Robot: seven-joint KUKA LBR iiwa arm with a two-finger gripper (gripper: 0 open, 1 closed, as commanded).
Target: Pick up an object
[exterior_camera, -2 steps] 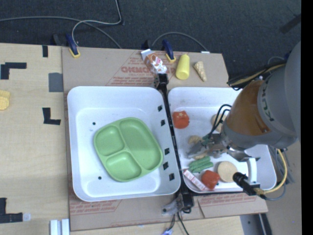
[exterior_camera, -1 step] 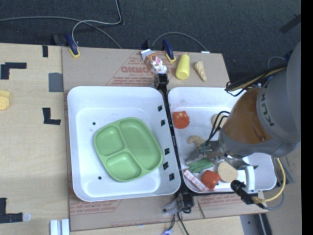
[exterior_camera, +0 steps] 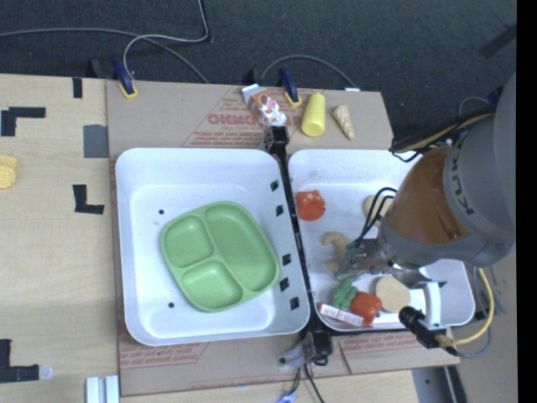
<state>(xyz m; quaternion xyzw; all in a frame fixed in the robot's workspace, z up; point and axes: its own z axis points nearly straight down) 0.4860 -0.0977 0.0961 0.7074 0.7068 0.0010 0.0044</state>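
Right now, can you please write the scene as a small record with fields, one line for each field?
left bin: holds a green divided plate
right bin: holds a red tomato-like toy, a tan piece, a green piece, a red piece, a round beige piece
arm: grey with orange band, over the right bin
end effector: low among the right bin's items
behind the bins: yellow bottle-like toy, cone

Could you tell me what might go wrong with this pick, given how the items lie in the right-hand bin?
The gripper is low among crowded items: a tan piece, a green piece and a red piece lie close together, so it may nudge or grab a neighbour. The green and red pieces sit by the right bin's near wall, which may obstruct the grasp.
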